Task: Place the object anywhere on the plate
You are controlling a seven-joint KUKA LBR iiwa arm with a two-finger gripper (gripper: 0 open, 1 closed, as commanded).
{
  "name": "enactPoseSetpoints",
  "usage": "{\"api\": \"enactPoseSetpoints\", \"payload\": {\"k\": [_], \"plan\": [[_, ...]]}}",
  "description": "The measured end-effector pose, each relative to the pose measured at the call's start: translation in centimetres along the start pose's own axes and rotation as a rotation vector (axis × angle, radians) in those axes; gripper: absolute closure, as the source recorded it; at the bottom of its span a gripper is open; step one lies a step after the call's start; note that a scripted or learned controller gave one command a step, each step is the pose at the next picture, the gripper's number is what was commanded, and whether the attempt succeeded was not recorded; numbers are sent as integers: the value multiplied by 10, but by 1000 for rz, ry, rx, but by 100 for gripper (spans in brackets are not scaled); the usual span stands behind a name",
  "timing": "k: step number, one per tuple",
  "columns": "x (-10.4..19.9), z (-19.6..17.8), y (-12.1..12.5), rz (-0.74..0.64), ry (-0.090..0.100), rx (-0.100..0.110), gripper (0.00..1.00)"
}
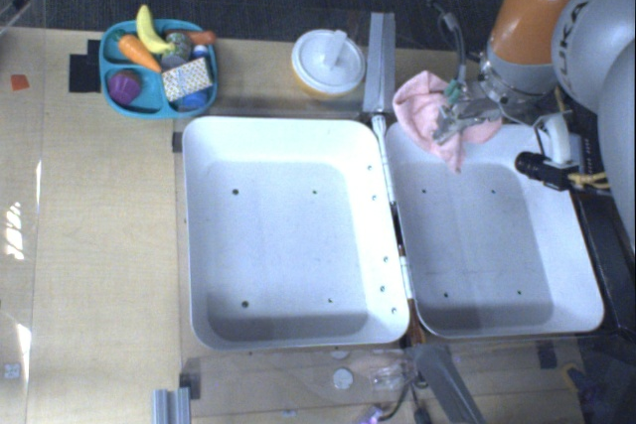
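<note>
The gripper [465, 110] is clamped on a pink cloth [429, 115], which hangs over the back left corner of the right bin [556, 303]. The plate [328, 62] sits on the bench behind the left bin [283, 323].

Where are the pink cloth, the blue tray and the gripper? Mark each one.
pink cloth [422, 109]: camera view, on its bunched left part.
blue tray [149, 106]: camera view, on its front rim.
gripper [459, 114]: camera view, midway between its fingertips, over the cloth.
</note>
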State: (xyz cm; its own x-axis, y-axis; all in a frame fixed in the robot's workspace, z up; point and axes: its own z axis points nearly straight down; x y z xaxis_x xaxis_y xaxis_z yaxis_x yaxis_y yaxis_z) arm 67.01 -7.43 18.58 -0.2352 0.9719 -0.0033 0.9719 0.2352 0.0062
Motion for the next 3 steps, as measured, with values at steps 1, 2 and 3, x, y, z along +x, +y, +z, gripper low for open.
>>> {"api": "enactPoseSetpoints", "payload": {"k": [1, 2, 3], "plan": [[1, -40, 3, -8, 0, -4, 100], [54, -31, -7, -412, 2, -1, 100], [96, -42, -17, -813, 1, -5, 100]]}}
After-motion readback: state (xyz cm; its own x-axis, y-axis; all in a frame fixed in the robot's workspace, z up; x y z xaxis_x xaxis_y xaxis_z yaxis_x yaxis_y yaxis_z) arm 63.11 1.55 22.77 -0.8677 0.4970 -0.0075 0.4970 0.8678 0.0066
